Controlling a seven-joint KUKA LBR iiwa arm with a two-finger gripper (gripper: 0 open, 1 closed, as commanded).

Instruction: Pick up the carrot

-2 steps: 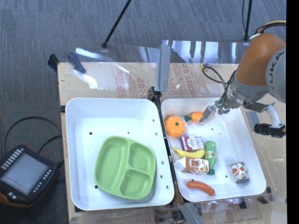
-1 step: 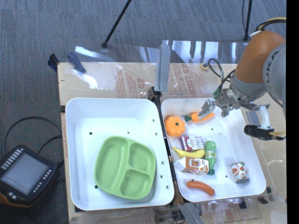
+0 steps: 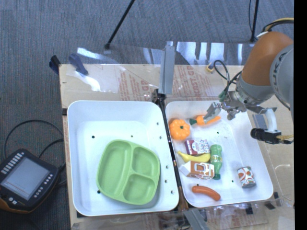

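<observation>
Orange carrot (image 3: 208,120) sits between the fingers of the gripper (image 3: 212,113), which pinch it above the right bin (image 3: 259,162).

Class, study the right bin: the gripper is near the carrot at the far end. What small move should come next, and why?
Probably a short descent over the carrot, then closing. The gripper sits right at the carrot, which lies flat near the right bin's far wall beside the small pumpkin. The view does not show the carrot held between the fingers, so a grip seems not yet made.
</observation>
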